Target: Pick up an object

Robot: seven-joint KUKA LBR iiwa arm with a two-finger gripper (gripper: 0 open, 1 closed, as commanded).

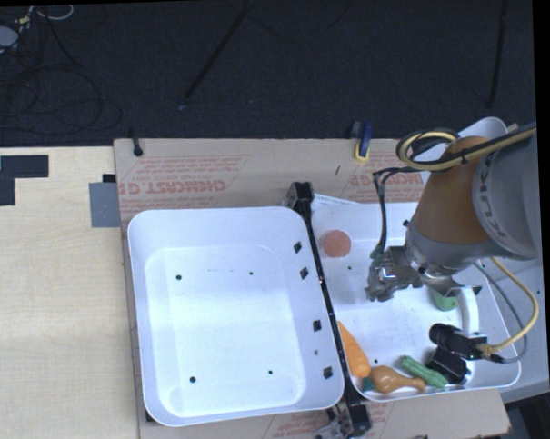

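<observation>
My gripper (382, 285) hangs low over the middle of the right bin (406, 401), under the grey and orange arm. A pink round ball (336, 243) lies to its upper left, apart from it. Along the bin's front left side lies an orange carrot (353, 349). In the front corner, a yellow-orange pear-shaped piece (392, 378) rests beside a green elongated piece (422, 370). A pale green object (445, 299) peeks out from under the wrist, partly hidden. Nothing shows between the fingers.
The left bin (140, 265) stands beside the right one, with a black divider strip (316, 294) between them. Both sit on a cardboard sheet (209, 167) on the wooden bench. The arm covers the right bin's far right part.
</observation>
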